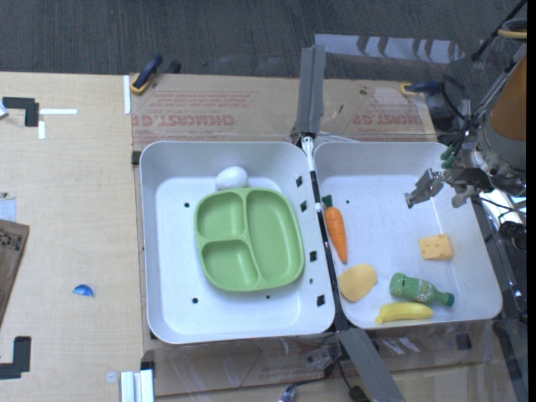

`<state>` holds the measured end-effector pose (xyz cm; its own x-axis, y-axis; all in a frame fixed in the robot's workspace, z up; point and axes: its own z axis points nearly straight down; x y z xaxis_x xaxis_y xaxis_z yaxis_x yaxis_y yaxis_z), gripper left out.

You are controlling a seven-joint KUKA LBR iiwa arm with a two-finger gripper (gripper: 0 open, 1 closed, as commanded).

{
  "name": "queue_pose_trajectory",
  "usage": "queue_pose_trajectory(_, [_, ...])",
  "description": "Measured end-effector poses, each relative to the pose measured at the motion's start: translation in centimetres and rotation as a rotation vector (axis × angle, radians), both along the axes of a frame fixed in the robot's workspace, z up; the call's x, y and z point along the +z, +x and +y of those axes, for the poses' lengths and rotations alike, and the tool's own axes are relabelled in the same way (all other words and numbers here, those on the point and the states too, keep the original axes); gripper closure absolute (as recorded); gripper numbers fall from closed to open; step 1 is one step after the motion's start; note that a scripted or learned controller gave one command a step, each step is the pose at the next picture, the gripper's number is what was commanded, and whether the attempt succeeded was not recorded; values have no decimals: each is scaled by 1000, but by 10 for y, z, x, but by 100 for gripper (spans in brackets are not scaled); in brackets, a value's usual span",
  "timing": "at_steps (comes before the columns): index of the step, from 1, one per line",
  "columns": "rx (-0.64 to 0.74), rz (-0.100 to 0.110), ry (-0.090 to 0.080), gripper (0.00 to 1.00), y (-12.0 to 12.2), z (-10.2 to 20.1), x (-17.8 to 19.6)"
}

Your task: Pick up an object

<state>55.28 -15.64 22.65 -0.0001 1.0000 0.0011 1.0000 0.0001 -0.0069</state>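
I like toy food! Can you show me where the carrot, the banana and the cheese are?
carrot (337, 234): camera view, middle of the orange body.
banana (404, 311): camera view, middle of the yellow curve.
cheese (435, 247): camera view, centre of the top face.

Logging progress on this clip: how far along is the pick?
Nothing looks picked yet. The gripper hangs open above the right bin, with nothing between its fingers. The carrot, cheese wedge, green bottle and banana lie on the bin floor. Descent, grasp and lift remain.
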Motion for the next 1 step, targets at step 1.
queue_pose_trajectory(1, [-116,-2,-1,0,-42,-20,-88])
